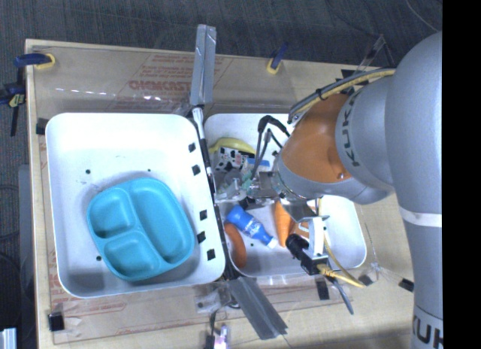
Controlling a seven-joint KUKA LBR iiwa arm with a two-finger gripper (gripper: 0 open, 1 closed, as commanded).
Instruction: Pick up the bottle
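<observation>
One arm (331, 152) is hanging low over the centre-right bin (347, 229), likely lining its gripper (246, 186) up just above the blue bottle (252, 229), which is lying slanted among clutter at lower centre; whether the gripper is open or closed I cannot tell.

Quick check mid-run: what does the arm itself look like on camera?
The arm is built of smooth, rounded grey sections, with a glossy orange band above the wrist. Dark lettering runs beside the band, and a yellow cable arcs over it.
</observation>
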